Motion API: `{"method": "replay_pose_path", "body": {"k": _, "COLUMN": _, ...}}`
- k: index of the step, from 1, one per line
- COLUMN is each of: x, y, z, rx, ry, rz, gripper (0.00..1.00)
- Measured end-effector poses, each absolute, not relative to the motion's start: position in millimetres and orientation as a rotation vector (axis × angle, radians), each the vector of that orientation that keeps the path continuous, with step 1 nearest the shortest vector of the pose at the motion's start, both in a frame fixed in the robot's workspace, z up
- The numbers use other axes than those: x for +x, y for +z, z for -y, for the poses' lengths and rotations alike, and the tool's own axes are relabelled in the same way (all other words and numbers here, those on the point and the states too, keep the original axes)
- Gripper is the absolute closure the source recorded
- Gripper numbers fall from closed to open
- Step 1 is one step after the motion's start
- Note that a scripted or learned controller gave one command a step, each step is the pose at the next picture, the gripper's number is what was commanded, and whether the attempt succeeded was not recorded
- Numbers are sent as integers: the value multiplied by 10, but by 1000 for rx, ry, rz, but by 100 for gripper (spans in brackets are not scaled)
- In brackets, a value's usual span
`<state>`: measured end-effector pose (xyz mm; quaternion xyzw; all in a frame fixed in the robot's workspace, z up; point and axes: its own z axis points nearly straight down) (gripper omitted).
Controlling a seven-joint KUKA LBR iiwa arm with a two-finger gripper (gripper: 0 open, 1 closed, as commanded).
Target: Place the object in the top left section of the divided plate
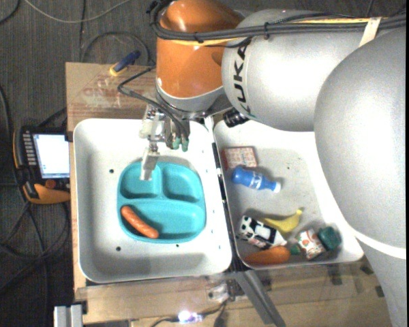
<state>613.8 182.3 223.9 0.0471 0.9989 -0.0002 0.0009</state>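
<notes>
Divided plate (165, 203), teal, in left bin (88, 182); one sausage (140, 223) lies in the large compartment at 7 o'clock, top left section bare, so placement looks not yet done. Gripper (150, 165) hangs at the plate's 11 o'clock rim; what it carries cannot be made out. Right bin (307, 176) holds bottle (255, 180), banana (286, 220), toy cow (260, 231); dark carpet with cables around.

the grey arm (307, 67) bears the black letters "kuka" on its casing, just beside the orange band (191, 53), running at a slant. the small patterned card (240, 157) in the right bin (307, 155) carries print too small to read.
</notes>
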Motion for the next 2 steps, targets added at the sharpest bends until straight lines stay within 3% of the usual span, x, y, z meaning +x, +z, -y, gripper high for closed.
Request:
{"method": "replay_pose_path", "body": {"k": 1, "x": 6643, "y": 2123, "z": -1481, "rx": -487, "ry": 1, "rz": -3100, "gripper": 0}}
{"method": "replay_pose_path", "body": {"k": 2, "x": 6653, "y": 2232, "z": -1491, "rx": -484, "ry": 9, "rz": -3095, "gripper": 100}}
